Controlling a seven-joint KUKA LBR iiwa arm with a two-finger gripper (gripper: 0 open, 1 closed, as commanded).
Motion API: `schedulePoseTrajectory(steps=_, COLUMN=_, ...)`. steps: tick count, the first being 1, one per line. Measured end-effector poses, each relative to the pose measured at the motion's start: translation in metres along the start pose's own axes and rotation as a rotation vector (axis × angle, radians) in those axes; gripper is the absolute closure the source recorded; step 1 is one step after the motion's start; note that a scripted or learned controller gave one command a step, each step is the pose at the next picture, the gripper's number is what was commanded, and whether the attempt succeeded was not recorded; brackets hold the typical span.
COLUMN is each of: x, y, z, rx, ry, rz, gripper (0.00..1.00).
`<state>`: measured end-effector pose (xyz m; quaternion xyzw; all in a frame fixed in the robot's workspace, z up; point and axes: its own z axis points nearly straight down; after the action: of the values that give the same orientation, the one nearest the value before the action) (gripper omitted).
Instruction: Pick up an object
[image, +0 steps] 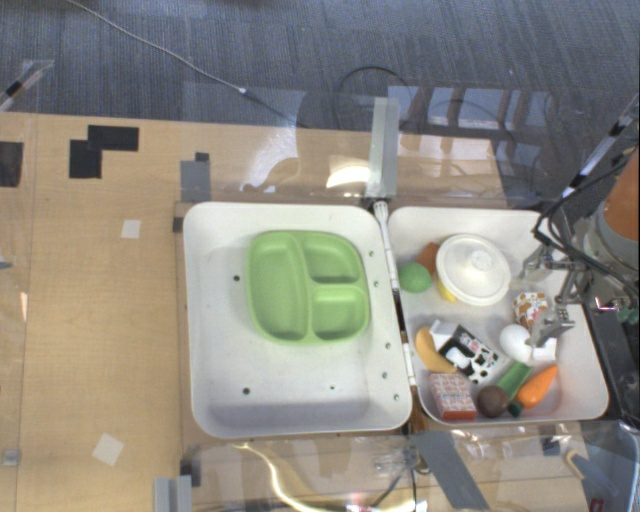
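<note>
My gripper (545, 295) hangs over the right side of the right bin (598, 400), with its fingers spread apart, open. A small patterned packet (530, 304) lies just below it, not gripped as far as I can see. Around it lie a white round bowl (473, 268), a white figure (516, 341), an orange carrot (539, 385), a green cylinder (512, 378), a brown ball (492, 401), a red box (452, 396), a black-and-white spotted item (468, 355), a banana (429, 350), a green ball (415, 278) and an orange piece (430, 254).
The left bin (215, 380) holds a green divided plate (305, 285). A raised divider (392, 300) separates the two bins. Cables (585, 180) run from the arm above the right bin's far corner.
</note>
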<state>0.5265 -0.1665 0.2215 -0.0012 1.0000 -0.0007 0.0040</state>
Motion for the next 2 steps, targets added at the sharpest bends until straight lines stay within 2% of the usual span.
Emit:
schedulePoseTrajectory(steps=1, x=-0.013, y=-0.036, z=0.123, rx=0.002, ry=-0.006, rz=-0.037, gripper=0.0)
schedulePoseTrajectory(steps=2, x=-0.025, y=-0.035, z=0.131, rx=0.003, ry=-0.005, rz=-0.028, gripper=0.0)
